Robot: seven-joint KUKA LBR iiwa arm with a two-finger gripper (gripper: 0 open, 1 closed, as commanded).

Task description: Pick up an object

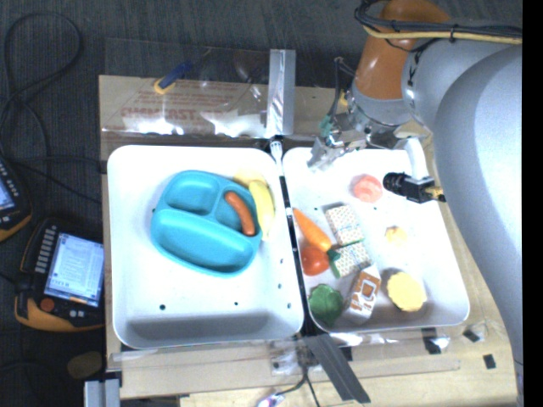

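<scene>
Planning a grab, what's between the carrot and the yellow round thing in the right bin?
In the camera view, two patterned cartons lie between carrot and yellow disc.

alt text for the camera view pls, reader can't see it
A grey robot arm's pincer hangs over the far edge of the right white bin, which holds a carrot, small boxes and other toy food. The left bin holds a blue divided plate.

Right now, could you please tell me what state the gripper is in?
Gripper: cannot be told; it sits at the far edge of the right bin, too small and blurred to read.
</scene>
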